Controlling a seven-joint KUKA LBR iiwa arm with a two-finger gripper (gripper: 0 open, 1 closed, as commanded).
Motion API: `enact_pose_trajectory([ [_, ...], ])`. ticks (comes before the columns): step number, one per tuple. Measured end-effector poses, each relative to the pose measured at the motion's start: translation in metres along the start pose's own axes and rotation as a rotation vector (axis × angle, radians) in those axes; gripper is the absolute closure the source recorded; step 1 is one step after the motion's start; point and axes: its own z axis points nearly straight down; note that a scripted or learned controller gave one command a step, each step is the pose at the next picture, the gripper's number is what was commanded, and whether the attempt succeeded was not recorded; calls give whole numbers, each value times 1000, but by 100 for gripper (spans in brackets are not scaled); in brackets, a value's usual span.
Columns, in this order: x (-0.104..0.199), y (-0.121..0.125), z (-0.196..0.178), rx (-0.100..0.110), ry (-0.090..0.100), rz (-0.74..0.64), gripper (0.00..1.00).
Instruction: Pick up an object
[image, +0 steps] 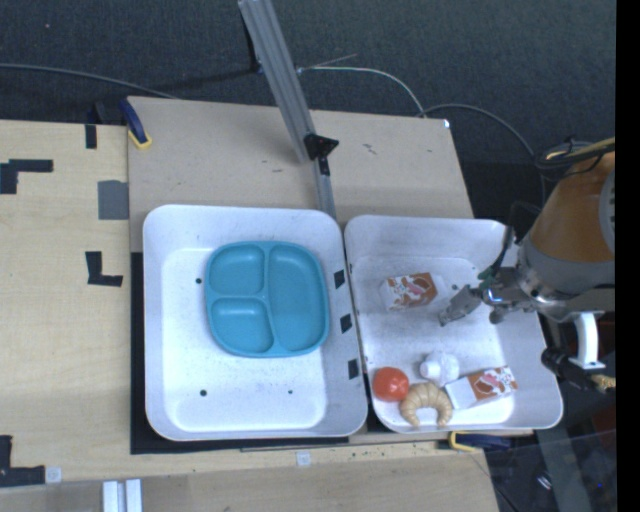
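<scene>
Two fingers (478, 304) spread apart, gripping nothing, hover beside the red-and-white packet (410, 291).

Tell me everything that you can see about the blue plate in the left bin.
The blue plate is a rounded-square tray of smooth, plastic-looking turquoise material. Raised ridges split it into three compartments: two smaller ones on its left side and one long one on its right. It lies flat, right side up, in the upper middle of the left bin, resting on the bin's white floor. Nothing lies in it or touches it from above.
</scene>
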Motion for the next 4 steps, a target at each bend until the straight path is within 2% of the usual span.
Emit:
enact_pose_trajectory([
  [1,0,-4,44,-1,-1,0,0],
  [2,0,-3,32,-4,0,-2,100],
  [4,-3,9,-88,-14,-4,-1,100],
])
